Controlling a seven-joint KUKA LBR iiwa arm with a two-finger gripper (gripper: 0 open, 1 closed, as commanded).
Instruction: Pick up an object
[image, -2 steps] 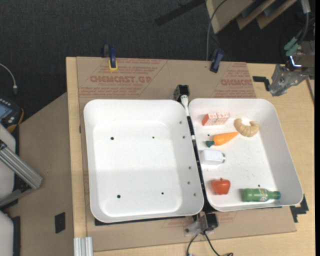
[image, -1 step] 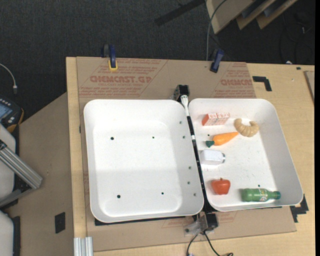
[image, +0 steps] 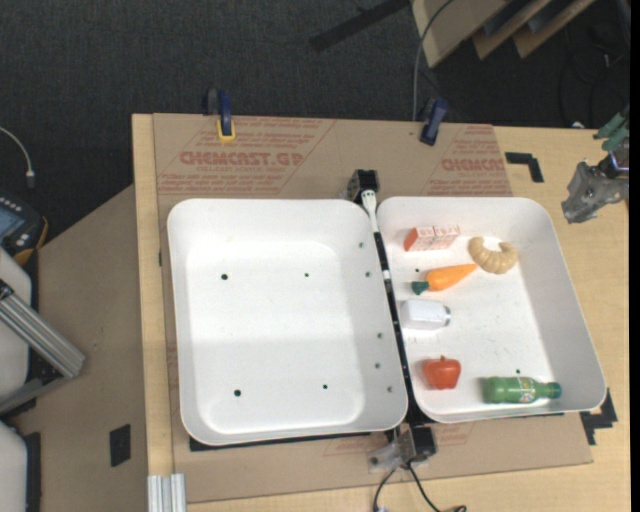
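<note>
A brown bench (image: 330, 150) stands on a dark floor and bears two shallow white bins side by side; the left bin (image: 200, 300) and the right bin (image: 560, 270) touch along one edge. The gripper (image: 597, 188) hangs at the right side of the view, outside the right bin and above its far corner; I cannot tell how it is set, because it is small and blurred. The things to pick all lie in the right bin: a small red and white box (image: 431, 237), a pale croissant (image: 494, 255), an orange carrot (image: 446, 277), a white object (image: 424, 315), a red pepper (image: 442, 372) and a green bottle (image: 520, 390). I think the bottle and carrot may roll or slip when squeezed. The box, croissant and carrot lie near each other, so a descent could push a neighbour. The bottle lies near the bin wall, which may block one side of the grip.
</note>
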